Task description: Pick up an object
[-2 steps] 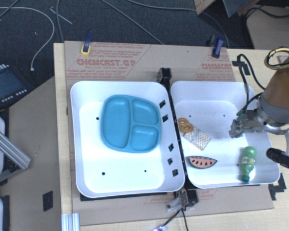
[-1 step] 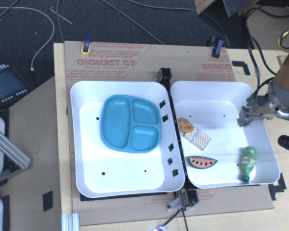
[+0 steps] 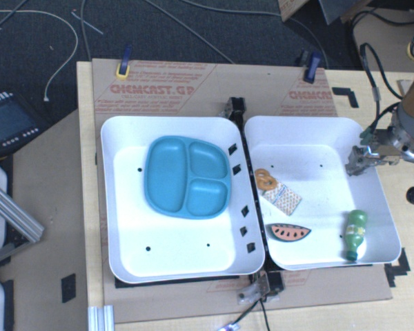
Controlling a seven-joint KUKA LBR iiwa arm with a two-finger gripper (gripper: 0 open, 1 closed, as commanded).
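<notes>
Surface [image 3: 90,185] bearing two bins | claw [image 3: 355,158] hovering, grip state unreadable (cannot tell) | bottle [image 3: 355,234] lying below it, nothing lifted

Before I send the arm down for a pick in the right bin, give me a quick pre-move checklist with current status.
1. Targets present in the right bin: pretzel, patterned packet, watermelon slice, green bottle: ok.
2. Pincer carrying nothing: ok, nothing visible in it.
3. Pincer over a target: not ok, it sits at the bin's right rim, apart from all four.
4. Bottle has room around it: ok, it lies alone.
5. Pretzel separable from packet: cannot tell, they look touching.
6. Finger opening: cannot tell.
</notes>
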